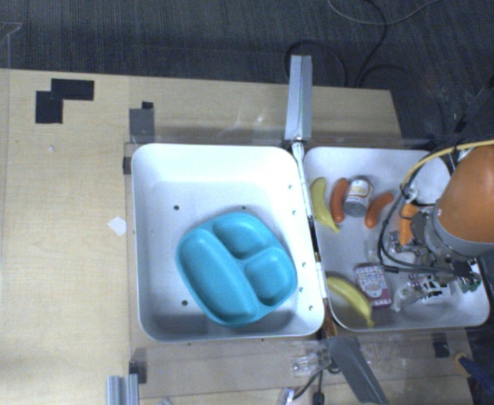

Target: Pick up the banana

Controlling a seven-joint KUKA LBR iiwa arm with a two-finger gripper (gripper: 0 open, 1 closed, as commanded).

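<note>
Arm [479, 197]: orange band above right bin [475, 315]
Desk [53, 251]: carries both bins
Left bin [158, 175]: blue divided plate [236, 266]
Bananas: one [351, 299] at right bin's front left, another [321, 203] along its left wall
Fingers [422, 289]: opening cannot be told

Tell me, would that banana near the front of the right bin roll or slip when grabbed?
Probably it would not roll: the banana is curved and lies flat on the right bin. Its smooth yellow skin might slip a little. It looks stiff, though likely bruisable.
</note>
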